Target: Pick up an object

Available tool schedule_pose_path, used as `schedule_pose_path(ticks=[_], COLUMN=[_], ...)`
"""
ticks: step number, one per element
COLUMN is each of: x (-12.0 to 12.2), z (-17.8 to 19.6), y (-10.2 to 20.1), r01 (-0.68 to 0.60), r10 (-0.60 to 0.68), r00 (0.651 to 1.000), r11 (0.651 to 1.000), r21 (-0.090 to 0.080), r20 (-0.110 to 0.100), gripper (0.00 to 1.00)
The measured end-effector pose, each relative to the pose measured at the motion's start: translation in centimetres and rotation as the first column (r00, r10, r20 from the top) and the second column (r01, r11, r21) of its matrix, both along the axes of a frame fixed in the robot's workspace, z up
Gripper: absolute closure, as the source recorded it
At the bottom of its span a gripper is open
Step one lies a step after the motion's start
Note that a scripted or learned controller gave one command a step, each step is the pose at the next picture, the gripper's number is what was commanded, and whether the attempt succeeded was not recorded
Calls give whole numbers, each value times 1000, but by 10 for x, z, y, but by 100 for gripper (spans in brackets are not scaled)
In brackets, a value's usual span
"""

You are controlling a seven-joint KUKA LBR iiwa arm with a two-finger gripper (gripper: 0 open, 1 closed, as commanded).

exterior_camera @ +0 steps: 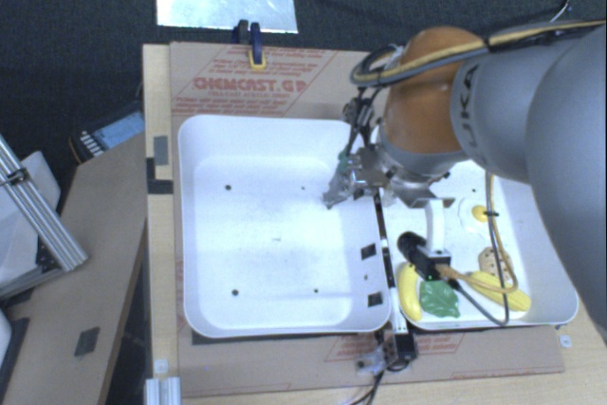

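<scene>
Grey arm [541, 109] with an orange band is reaching in over two white bins.
The gripper [338, 189] is hanging over the right side of the left bin [218, 299], close to the wall it shares with the right bin [560, 303]. Whether it is open, closed or gripping anything cannot be told. A yellow banana [409, 296] and a green piece [440, 301] are lying touching at the right bin's front end.
</scene>
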State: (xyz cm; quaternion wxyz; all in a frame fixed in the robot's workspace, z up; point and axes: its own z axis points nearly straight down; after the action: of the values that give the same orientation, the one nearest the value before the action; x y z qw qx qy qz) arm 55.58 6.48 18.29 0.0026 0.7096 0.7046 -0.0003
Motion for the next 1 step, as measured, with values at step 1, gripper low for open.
schedule_pose_path(ticks=[1], x=[-42], z=[85], y=[69], r01=[-18], r10=[18], r00=[1000], r11=[1000], r21=[10], r20=[4], gripper=[0])
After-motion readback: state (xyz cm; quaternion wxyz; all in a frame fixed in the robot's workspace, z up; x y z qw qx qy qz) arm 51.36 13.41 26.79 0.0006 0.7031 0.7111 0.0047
